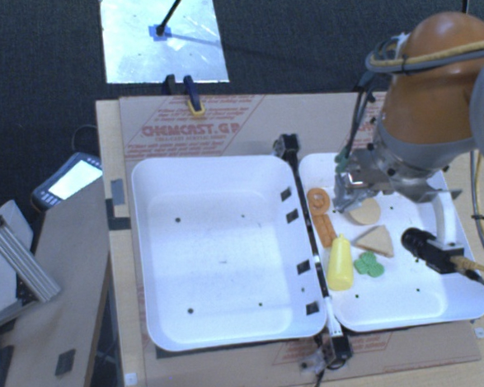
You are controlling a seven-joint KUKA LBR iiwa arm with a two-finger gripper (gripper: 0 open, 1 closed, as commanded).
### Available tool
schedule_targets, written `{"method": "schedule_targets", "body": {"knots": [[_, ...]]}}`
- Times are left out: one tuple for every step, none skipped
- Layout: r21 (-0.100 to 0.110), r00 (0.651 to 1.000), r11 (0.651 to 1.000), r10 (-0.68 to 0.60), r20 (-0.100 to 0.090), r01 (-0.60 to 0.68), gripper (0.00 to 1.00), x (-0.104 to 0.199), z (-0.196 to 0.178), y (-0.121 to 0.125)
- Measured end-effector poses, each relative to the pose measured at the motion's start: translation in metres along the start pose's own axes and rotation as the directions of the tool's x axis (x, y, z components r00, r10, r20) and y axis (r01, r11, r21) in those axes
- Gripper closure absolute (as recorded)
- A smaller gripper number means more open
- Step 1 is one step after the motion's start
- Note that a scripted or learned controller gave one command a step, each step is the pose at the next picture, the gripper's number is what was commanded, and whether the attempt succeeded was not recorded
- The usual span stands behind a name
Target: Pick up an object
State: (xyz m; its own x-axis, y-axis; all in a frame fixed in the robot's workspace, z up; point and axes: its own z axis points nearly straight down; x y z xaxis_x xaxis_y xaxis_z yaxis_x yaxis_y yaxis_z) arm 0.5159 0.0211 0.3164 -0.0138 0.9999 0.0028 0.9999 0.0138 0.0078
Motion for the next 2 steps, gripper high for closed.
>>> {"method": "schedule_targets", "body": {"knots": [[0.001, 1.0, 1.0, 0.002, -0.001, -0.002, 1.0, 0.068, -0.05, 0.001], [-0.004, 1.0, 1.0, 0.006, -0.002, -0.006, 1.0, 0.096, -0.144, -0.022]]}}
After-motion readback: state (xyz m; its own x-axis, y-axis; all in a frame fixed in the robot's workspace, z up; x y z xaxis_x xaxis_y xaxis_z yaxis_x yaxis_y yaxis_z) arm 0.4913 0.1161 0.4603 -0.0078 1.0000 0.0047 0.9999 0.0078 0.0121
